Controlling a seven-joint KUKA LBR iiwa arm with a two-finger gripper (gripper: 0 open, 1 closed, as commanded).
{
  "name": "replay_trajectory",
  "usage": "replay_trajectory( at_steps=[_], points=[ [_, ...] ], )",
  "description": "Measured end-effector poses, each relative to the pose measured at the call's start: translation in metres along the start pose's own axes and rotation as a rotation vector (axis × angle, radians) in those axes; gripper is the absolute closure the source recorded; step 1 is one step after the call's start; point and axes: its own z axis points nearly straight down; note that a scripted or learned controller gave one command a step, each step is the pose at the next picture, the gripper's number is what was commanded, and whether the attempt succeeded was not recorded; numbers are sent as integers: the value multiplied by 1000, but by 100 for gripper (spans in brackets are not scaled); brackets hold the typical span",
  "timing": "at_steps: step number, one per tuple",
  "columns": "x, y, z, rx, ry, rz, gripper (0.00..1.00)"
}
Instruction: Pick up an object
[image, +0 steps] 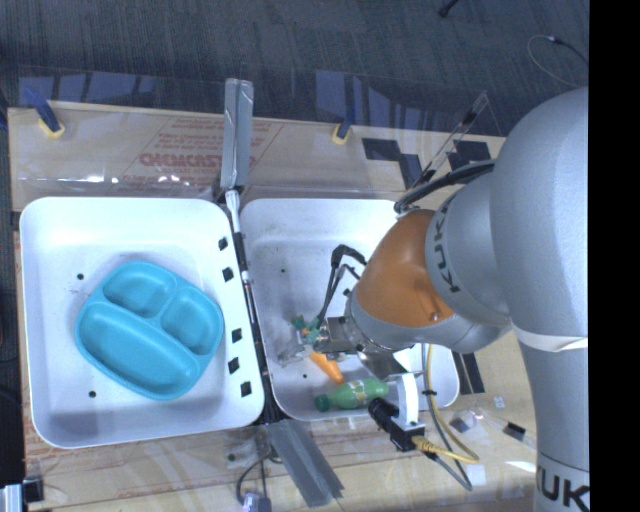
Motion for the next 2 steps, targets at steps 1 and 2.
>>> replay_trajectory(
  at_steps=[1,2],
  points=[
    [-1,0,-9,1,0,-4,100],
    [42,105,-322,-1,-2,1,100]
  ],
)
